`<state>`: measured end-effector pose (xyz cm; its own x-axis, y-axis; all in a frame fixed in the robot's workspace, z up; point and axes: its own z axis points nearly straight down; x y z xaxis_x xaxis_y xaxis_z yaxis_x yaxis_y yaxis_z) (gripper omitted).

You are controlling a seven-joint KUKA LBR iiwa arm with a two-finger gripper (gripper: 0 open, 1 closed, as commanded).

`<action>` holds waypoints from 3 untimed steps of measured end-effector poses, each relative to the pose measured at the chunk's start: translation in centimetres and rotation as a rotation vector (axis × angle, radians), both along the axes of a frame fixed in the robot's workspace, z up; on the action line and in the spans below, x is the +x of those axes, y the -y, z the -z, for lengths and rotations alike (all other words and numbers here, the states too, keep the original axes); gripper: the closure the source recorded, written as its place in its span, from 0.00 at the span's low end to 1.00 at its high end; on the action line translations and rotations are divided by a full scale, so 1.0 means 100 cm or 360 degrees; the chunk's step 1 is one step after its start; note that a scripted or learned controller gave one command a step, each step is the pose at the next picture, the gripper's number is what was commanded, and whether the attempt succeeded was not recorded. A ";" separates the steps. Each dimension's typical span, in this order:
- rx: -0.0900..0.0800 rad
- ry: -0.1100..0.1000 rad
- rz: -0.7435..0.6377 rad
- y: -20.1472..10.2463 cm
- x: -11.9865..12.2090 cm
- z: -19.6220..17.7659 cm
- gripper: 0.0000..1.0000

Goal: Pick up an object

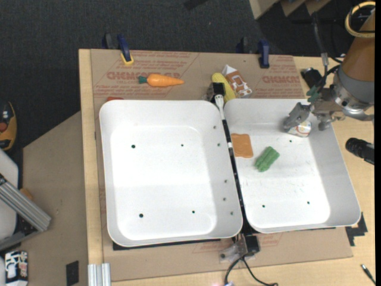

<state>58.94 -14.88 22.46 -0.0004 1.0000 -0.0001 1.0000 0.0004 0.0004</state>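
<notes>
The left bin [119,177] sits bare; the right bin [333,183] holds an orange slab [242,145] and green piece [266,158]. The gripper [303,123] hovers over a small pale object [303,129]; its state cannot be told. A shallow grasp could slip.

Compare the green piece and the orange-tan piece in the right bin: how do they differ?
The green piece is ridged, elongated and lies diagonally; the orange-tan piece is flat, roughly square and smooth. The orange-tan piece sits by the right bin's left wall; the green piece lies further in. Both rest on the floor, apart from the gripper.
</notes>
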 end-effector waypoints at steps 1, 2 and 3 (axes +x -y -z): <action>0.0006 -0.0006 -0.0003 -0.037 0.028 0.147 0.00; -0.0002 0.0007 0.0001 -0.033 0.029 0.128 1.00; 0.0005 -0.0013 0.0004 -0.049 -0.032 0.141 1.00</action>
